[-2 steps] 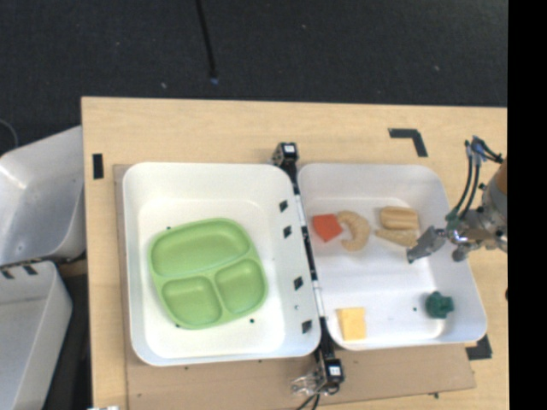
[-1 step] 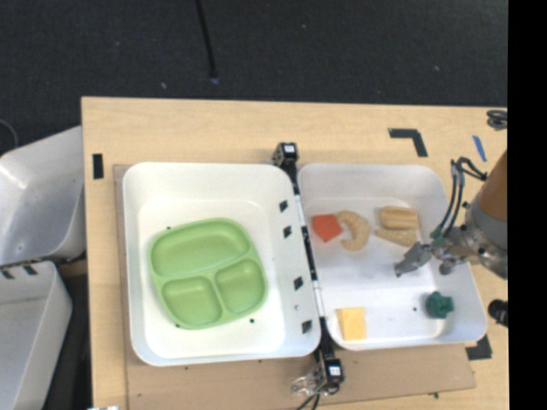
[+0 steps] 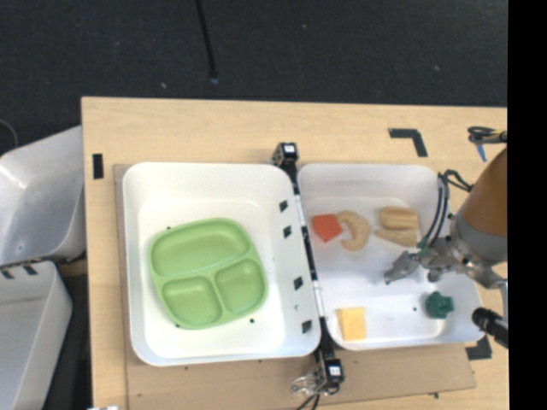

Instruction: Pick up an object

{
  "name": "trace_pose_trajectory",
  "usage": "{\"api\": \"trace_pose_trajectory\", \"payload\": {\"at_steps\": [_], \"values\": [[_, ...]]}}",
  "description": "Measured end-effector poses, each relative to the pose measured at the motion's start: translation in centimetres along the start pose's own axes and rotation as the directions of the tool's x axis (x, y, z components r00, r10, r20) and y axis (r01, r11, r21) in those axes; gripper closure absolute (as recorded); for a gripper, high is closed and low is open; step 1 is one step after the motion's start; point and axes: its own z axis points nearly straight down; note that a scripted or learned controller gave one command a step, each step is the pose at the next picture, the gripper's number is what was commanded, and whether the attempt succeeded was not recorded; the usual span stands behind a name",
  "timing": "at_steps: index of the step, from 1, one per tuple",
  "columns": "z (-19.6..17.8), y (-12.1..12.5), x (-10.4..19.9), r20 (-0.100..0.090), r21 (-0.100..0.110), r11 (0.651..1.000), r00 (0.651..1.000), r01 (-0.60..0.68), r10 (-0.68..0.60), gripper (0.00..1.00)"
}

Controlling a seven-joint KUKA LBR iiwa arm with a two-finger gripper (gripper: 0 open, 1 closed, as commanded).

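Two white bins sit side by side on a pale wooden bench [image 3: 188, 126]. The left bin [image 3: 137, 254] holds a green divided plate [image 3: 208, 272] with three compartments, lying flat near its middle. The right bin [image 3: 376, 178] holds several small things: a red block [image 3: 326, 227] near its left wall, a curved tan piece [image 3: 355, 230] touching the block's right side, a tan bread-like piece [image 3: 399, 221] farther right, a yellow block [image 3: 351, 323] at the near left corner, and a dark green object [image 3: 438, 305] near the near right corner.

The arm [image 3: 487, 207] reaches in from the right, and its gripper [image 3: 408, 267] hangs over the middle of the right bin, just below the bread-like piece and left of the green object. Its grey fingers [image 3: 398, 271] point left with nothing visible between them; whether they are spread or closed I cannot tell.
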Motion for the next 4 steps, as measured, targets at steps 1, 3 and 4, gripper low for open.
{"api": "trace_pose_trajectory", "payload": {"at_steps": [1,3,4], "values": [[-1.2,0.1,-0.1,0.001,-0.004,1.000,1.000,-0.003,0.003,1.00],[-8.8,0.7,-0.3,0.002,-0.008,1.000,1.000,0.003,-0.003,1.00],[-10.2,1.2,4.7,0.000,-0.006,1.000,1.000,0.008,-0.008,1.00]]}}
